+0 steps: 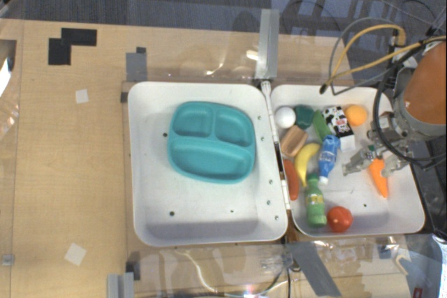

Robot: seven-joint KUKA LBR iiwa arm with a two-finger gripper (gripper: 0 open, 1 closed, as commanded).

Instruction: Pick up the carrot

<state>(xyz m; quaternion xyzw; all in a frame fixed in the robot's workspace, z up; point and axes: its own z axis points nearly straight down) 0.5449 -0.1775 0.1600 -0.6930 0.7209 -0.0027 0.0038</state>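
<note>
Grey carpet runs along the top of the view; below it a pale wooden counter (63, 171) with black patches (70, 44) at its upper left and small white squares of tape; grey brackets sit round the bins. Gripper (375, 158) hangs over the right bin (408, 216), near its right side; metal fingers (357, 160) spread, carrot (379, 178) lying just under and beside them, tip pointing toward the bin's near edge; whether it is gripped or merely touched I cannot tell. Yellow and black cables (363, 45) loop above the arm (426, 91). Left of the carrot: blue bottle (328, 157), banana (305, 160), green bottle (315, 202), tomato (339, 218); orange (356, 114) and white ball (285, 116) farther back. Left bin (150, 216) holds a teal divided plate (211, 141), lying flat.
</note>
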